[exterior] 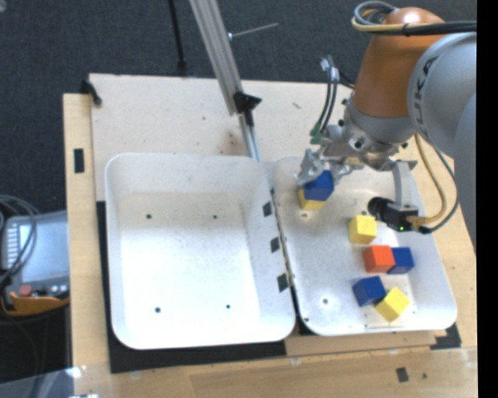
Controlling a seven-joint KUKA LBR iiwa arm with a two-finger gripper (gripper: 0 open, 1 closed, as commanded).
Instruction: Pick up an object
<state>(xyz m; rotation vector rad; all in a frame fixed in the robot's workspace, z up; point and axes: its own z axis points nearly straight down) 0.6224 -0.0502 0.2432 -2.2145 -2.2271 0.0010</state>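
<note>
Seemingly mid-pick over the right-hand bin (436,301). Gripper (317,175) low at that bin's upper-left corner, tilted, reaching in from the grey-and-orange arm (398,65).

Blue block (319,186) directly at the fingertips, apparently pinched between the fingers; fingers narrowed to about block width, closed on it as far as the slanted view allows. Cannot tell for sure whether both pads bear on its faces or the block merely sits against them.

Small yellow block (310,203) immediately below the blue one, touching or nearly touching its underside; cannot tell whether stacked under it or just lying beside it on the bin floor.

Key relation: blue block below and slightly forward of the wrist, in line with the fingers, not off to a side. No obvious long axis; roughly cubic, so approach angle matters little.

Away from the fingers, toward the lower right of the same bin: yellow cube (363,229) near, then orange block (378,258) touching a blue block (401,259), then a further blue cube (368,289) touching a yellow cube (392,303). All well apart from the grip.

Left-hand bin (124,181) across the shared rim, on the far side of the fingers from the loose blocks.

Judgement: next move likely a straight lift; risk of the yellow block underneath dragging along or the blue one slipping from a shallow hold.
</note>
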